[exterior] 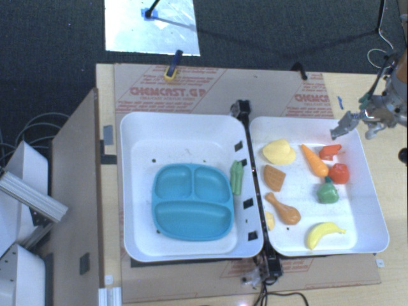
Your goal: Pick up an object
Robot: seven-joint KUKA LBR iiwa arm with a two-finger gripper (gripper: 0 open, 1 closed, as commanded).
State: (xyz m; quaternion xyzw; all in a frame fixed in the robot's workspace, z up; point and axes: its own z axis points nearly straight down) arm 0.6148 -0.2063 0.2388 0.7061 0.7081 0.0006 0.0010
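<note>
Two white bins sit side by side on the tabletop (pixel 210 81). One, the left bin (pixel 137 171), holds a blue tray (pixel 191 203) and a green pod (pixel 237 177). Toy food fills the right bin (pixel 366 203): lemon (pixel 278 152), carrot (pixel 314 160), tomato (pixel 340 173), drumstick (pixel 284 210), banana (pixel 324 234). Above that bin's far right corner hangs the pincer (pixel 357 123), its fingers apart and gripping nothing.

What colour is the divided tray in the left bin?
Light blue; the divided tray is plain to see in the camera view.
</note>
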